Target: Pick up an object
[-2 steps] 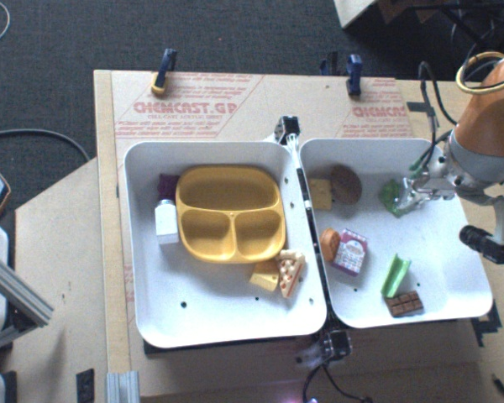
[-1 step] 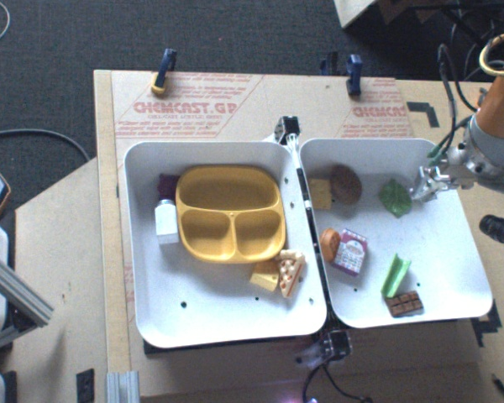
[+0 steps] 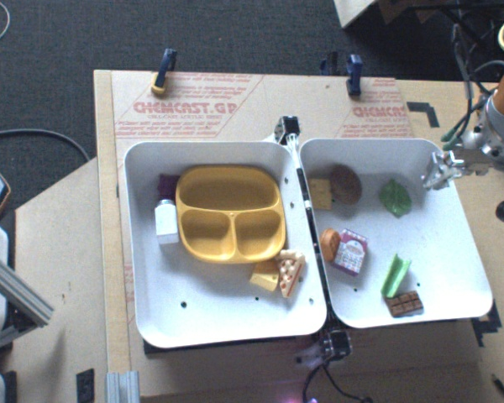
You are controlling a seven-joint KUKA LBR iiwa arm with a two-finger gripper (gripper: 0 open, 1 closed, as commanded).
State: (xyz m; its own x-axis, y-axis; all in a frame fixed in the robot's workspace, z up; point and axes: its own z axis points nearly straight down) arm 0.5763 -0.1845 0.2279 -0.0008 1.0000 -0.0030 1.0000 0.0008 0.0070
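While the gripper [image 3: 438,173] hangs at the right bin's [image 3: 475,250] far right rim, grip state unclear.
Green leaf [image 3: 395,197] sits just beside it; bare floor along that edge.

Bench board [image 3: 235,99] reads "CHEMCAST GP" in red; repeated at right.

Both bins [image 3: 151,309] look like smooth white plastic; the yellow tray [image 3: 231,212] is matt plastic (slightly dull), and the board [image 3: 235,107] is printed cardboard.

Fixed overhead cam, slanted, both bins [image 3: 143,225]
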